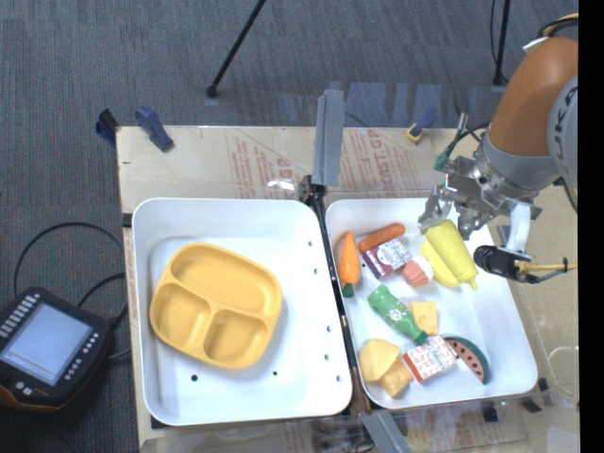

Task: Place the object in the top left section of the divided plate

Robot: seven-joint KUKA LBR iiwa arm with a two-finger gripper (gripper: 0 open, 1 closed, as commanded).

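Altogether one divided plate (217, 305), two bins (151, 225).

A pendant (42, 347) with a lit screen is seen on the carpet at lower left, a black cable looped beside it. Two blue clamps (151, 127) are fixed at the bench's (217, 159) far left corner. Tripod legs (241, 36) are set on the carpet beyond the bench.
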